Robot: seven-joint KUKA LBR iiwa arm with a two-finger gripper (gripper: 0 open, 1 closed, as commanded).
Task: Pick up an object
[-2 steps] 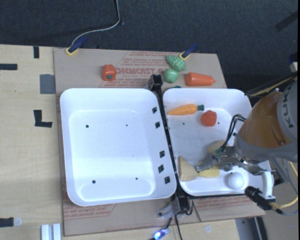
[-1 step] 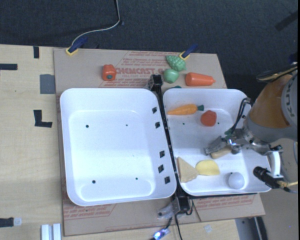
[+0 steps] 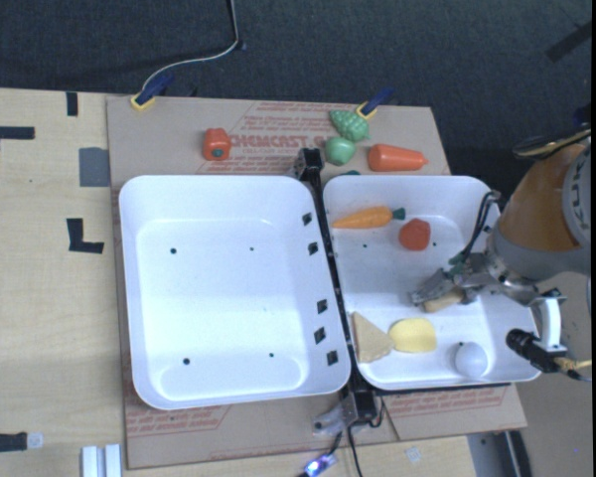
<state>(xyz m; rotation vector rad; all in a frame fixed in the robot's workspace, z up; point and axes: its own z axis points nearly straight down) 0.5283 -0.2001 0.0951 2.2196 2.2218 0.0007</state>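
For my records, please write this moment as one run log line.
arm: over right bin | tool: low, mid-bin | nearest: lemon | also inside: carrot, tomato | left bin

Right bin (image 3: 477, 189): orange carrot (image 3: 363, 219) lying flat near back wall, red ball (image 3: 414, 235) beside it; yellow lemon (image 3: 413, 336) touching tan wedge (image 3: 371, 338); white ball (image 3: 471, 359) front.

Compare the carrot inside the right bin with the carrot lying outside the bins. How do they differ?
The carrot in the right bin is thin, paler orange, with its green tip pointing right. The carrot outside, on the cardboard behind that bin, is thicker, deeper red-orange, and tapers to the right. Both lie flat and roughly sideways.
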